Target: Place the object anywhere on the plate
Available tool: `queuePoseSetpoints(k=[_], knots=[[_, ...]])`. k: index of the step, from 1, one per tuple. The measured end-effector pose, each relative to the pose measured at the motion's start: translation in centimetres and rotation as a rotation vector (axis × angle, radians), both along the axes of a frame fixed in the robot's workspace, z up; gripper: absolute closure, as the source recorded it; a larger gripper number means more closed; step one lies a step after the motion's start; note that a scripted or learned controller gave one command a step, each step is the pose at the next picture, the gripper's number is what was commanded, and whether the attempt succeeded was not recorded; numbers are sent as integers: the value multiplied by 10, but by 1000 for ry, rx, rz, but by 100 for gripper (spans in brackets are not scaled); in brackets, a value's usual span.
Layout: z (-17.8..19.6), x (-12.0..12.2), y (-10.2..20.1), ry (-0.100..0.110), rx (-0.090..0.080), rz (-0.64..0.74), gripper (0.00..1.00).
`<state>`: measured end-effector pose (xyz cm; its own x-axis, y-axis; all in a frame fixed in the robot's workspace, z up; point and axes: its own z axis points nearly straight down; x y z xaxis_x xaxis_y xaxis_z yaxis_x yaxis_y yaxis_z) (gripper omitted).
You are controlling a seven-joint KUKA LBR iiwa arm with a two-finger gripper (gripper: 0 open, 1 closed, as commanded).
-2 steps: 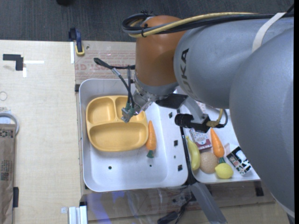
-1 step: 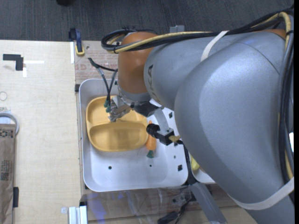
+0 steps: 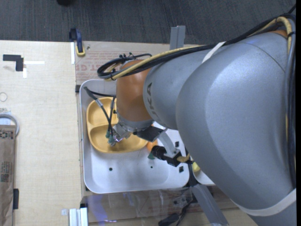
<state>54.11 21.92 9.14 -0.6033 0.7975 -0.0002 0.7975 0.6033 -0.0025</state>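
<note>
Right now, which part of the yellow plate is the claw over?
The claw is over the yellow plate's bottom section, toward the picture's lower edge; the top section lies farther from it.

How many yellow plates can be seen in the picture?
1. The yellow plate lies in the upper left part of the white bin, partly under the arm's orange band. The arm may hide others.

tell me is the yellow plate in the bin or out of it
In. The yellow plate lies flat on the floor of the white bin, inside its rim, partly covered by the arm.
</note>
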Motion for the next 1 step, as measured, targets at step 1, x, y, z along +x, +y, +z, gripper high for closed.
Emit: queuePoseSetpoints(k=[1], knots=[[88,97,-6,-5,0,280,100]])
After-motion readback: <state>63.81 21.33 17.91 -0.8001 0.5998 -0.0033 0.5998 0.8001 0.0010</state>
